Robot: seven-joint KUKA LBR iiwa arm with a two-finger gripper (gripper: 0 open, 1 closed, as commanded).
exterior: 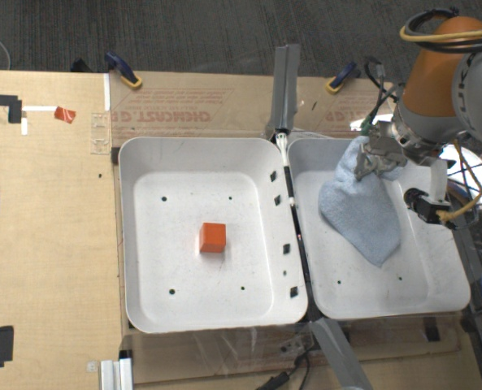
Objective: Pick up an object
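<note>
A blue-grey cloth (pixel 362 211) lies draped in the right bin (pixel 436 303), its upper corner pulled up into a peak. My gripper (pixel 369 159) is at that peak near the bin's back edge, shut on the cloth's top corner, while the rest of the cloth trails down toward the bin floor. An orange cube (pixel 213 238) sits alone near the middle of the left bin (pixel 135 299), well to the left of the gripper.
A raised divider (pixel 288 210) with black clips runs between the two bins. The arm's cables and a black connector (pixel 423 203) hang over the right bin's right side. Clamps (pixel 123 69) hold the cardboard backing behind the bins.
</note>
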